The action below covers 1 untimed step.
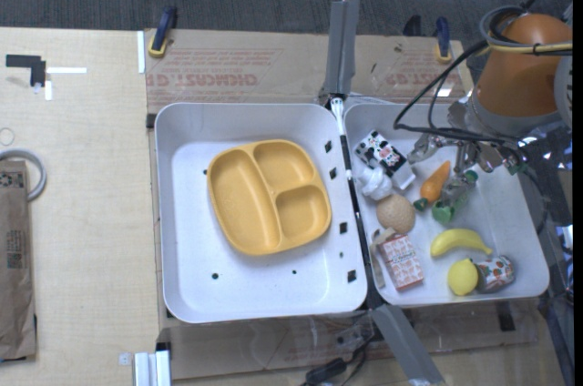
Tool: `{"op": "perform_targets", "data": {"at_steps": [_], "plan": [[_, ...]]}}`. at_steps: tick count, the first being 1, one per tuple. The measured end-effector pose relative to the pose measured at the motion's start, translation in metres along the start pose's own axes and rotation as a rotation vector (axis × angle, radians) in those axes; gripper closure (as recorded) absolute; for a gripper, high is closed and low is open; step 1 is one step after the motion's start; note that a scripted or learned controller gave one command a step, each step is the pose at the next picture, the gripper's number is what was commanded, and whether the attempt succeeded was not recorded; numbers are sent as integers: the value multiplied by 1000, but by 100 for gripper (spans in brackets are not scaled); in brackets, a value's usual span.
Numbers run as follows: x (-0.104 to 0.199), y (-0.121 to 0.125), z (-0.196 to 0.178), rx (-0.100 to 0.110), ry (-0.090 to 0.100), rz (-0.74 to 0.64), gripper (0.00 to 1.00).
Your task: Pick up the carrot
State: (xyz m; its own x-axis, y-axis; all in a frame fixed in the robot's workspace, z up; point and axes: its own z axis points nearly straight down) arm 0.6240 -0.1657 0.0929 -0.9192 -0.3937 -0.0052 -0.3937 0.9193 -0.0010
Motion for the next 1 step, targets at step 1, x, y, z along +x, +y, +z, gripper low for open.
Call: {"op": "perform_targets", "data": {"at_steps": [1], "plan": [[-2, 0, -11, 2, -6, 1, 100]]}}
